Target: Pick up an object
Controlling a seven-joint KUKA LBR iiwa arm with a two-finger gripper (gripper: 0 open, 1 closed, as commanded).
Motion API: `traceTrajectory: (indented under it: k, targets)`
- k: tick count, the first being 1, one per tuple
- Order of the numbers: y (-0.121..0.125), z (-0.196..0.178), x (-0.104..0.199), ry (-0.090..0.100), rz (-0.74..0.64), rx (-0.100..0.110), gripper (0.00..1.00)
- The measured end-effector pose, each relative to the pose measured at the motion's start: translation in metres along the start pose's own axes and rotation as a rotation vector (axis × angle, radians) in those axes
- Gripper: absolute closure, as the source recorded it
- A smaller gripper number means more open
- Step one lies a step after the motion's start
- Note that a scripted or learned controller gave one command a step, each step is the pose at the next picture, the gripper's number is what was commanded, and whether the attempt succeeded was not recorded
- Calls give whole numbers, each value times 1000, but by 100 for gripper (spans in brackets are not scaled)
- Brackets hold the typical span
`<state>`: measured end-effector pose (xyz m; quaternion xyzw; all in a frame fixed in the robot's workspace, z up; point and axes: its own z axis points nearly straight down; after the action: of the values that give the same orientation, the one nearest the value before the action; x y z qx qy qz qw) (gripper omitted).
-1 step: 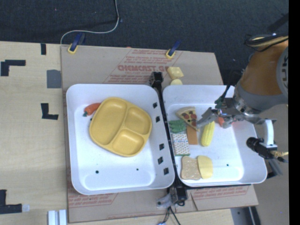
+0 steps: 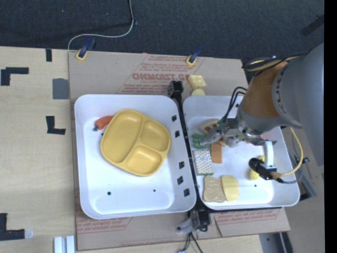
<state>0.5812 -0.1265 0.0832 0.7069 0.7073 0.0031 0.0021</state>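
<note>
The bench is lit evenly from above; both white bins (image 2: 84,157) are rendered bright, with faint glare and soft shadows, while detail is softened throughout and the dark background at the top is left dim

The arm (image 2: 295,94) enters from the right edge of the view, grey link uppermost, with the orange band (image 2: 260,91) above the wrist. The wrist angles down and leftward (toward the view's centre). The hand (image 2: 213,136) sits low, pointing left.
</note>
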Motion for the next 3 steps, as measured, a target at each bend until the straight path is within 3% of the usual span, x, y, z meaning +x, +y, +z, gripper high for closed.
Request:
traceTrajectory:
  k: [1,2,3]
  targets:
    - [63,-6,14,-7,-4,1,0]
    - [89,-5,0,1,-1,10,0]
    - [21,-8,-3,-2,3,-8,0]
